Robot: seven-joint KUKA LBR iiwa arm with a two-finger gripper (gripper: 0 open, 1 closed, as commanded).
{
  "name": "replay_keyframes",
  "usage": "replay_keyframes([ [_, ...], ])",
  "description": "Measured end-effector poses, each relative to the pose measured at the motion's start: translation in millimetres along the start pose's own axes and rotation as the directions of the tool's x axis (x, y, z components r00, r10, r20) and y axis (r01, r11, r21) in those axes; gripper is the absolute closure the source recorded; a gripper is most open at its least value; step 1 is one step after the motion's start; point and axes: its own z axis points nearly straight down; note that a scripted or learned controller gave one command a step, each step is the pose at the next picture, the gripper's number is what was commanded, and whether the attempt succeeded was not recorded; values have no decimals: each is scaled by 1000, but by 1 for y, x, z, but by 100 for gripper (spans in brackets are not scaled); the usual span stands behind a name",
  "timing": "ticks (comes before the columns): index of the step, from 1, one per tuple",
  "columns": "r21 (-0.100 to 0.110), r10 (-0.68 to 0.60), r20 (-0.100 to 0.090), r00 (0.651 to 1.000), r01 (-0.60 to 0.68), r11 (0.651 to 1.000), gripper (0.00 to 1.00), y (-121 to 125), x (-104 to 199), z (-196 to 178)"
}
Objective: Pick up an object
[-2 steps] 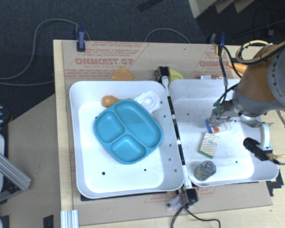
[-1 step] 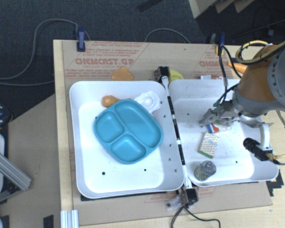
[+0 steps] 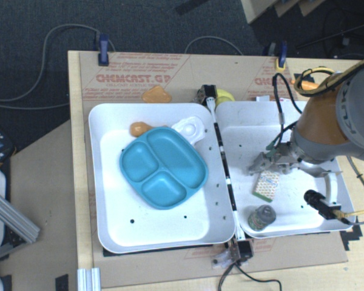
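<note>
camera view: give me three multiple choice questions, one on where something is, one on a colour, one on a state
1. Where does the divided plate lie?
A. left bin
B. right bin
C. on the bench

2. What colour is that plate?
A. red
B. blue
C. green

3. How does the patterned card in the right bin sit?
A. flat on the bin floor
B. propped upright on the wall
C. resting on the plate

Key: 1 A, the plate rests inside the left bin. 2 B, it is plainly blue. 3 A, the card lies flat just below the gripper.
</note>
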Motion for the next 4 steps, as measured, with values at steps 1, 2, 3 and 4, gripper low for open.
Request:
replay_keyframes([
  [1, 5, -3, -5, 1000, 3, 1000, 100, -1, 3, -7],
  [2, 6, -2, -5, 1000, 2, 1000, 0, -1, 3, -6],
  [3, 2, -2, -2, 1000, 2, 1000, 0, 54, -55, 4],
  [4, 3, -9, -6, 1000, 9, 1000, 0, 94, -9, 4],
])
